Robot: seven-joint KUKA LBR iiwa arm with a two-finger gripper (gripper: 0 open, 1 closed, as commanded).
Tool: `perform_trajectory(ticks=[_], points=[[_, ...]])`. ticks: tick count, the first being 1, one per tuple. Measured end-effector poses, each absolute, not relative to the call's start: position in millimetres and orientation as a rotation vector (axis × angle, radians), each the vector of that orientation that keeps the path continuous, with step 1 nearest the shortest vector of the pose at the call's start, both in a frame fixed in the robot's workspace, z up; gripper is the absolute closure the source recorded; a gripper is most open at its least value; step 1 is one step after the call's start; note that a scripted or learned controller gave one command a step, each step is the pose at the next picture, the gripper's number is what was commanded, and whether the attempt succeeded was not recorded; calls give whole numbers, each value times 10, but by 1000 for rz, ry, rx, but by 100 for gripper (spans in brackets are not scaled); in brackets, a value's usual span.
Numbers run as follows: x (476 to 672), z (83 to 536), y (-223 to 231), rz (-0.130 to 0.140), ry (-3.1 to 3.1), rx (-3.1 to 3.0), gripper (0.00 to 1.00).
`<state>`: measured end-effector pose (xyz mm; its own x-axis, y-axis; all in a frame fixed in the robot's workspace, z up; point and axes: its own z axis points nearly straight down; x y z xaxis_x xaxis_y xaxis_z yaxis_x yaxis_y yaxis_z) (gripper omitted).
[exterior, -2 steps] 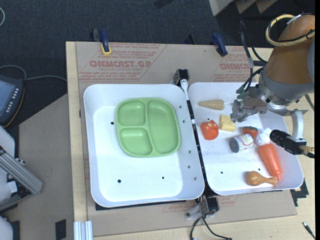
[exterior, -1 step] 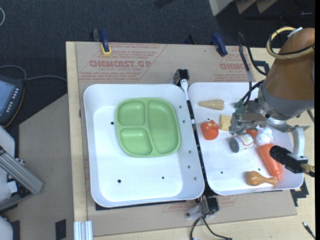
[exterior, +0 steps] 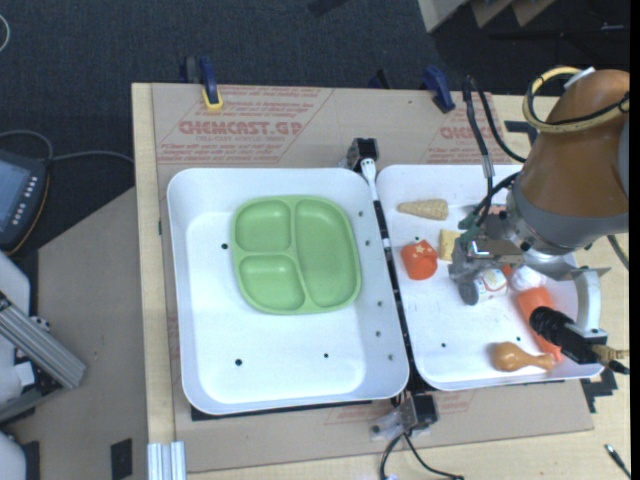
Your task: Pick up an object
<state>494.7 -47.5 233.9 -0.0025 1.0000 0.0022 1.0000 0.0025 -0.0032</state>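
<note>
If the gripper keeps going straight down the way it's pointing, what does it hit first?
The gripper points down into the right bin. Most likely it meets the bin's bare white floor, just left of a small white-and-red object. Depth is unclear from this angle, so it may clip that object instead.

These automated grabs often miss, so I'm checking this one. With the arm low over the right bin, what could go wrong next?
1. The pincer sits among crowded items: the red pepper-shaped toy and a small white-and-red object lie close by, so it might nudge rather than grasp them.
2. The tan drumstick-shaped toy lies near the right white bin's front rim; a knock could push it out.
</note>
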Motion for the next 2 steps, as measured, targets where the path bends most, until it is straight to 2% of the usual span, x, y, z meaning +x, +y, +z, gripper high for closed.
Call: perform_trajectory(ticks=[1, 2], points=[[5046, 2316, -459, -2, -2223, -2221, 100], [4962, 2336, -469, 0, -2220, -2220, 100]])
